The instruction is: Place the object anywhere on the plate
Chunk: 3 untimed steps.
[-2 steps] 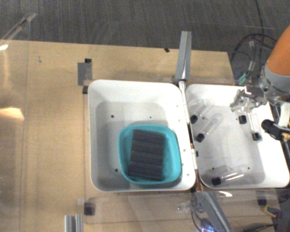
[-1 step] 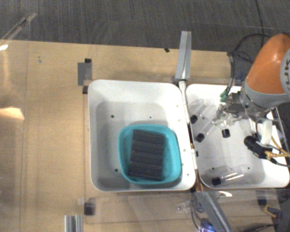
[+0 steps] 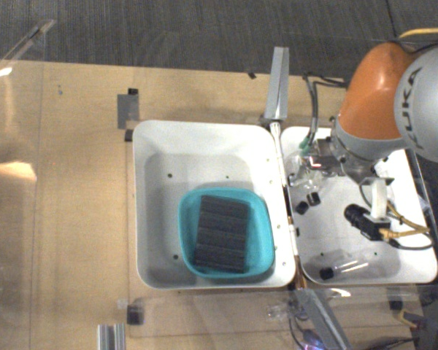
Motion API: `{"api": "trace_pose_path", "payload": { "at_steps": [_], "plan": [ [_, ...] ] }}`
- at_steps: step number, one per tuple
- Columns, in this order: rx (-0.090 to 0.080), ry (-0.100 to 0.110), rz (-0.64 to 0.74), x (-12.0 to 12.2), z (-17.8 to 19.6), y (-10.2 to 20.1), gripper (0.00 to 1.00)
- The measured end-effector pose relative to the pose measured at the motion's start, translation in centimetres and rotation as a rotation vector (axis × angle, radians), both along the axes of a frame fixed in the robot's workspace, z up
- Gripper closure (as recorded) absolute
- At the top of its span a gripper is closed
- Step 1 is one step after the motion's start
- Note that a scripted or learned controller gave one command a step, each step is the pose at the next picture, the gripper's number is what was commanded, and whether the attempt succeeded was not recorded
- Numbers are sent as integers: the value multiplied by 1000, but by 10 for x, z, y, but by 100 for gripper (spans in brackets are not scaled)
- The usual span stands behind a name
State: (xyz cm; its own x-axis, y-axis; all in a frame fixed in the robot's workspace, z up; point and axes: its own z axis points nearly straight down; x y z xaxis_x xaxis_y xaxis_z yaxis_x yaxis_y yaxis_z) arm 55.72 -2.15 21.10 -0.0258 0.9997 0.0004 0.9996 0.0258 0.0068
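Note:
A teal square plate (image 3: 260,224) lies in the left white bin (image 3: 157,195), toward its front right. A dark grey ribbed block (image 3: 222,232) rests flat on the plate, near its middle and slightly tilted. My gripper (image 3: 306,184) hangs below the orange-banded wrist (image 3: 372,97) over the left side of the right bin (image 3: 416,268), just past the wall between the bins. It is to the right of the plate and apart from the block. The wrist hides much of the gripper.
In the right bin, a clear tube with a black cap (image 3: 342,269) lies near the front. A black connector with yellow cables (image 3: 365,221) hangs beside the arm. A metal bracket (image 3: 277,86) stands behind the bins' dividing wall.

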Motion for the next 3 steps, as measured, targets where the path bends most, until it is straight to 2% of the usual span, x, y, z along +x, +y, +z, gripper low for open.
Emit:
{"api": "trace_pose_path", "payload": {
  "at_steps": [1, 2, 3],
  "plan": [
    [0, 0, 175, 5, -4, 62, 100],
    [-1, 0, 174, 5, -4, 61, 0],
    [-2, -4, 156, -42, 124, 24, 0]
  ]
}}
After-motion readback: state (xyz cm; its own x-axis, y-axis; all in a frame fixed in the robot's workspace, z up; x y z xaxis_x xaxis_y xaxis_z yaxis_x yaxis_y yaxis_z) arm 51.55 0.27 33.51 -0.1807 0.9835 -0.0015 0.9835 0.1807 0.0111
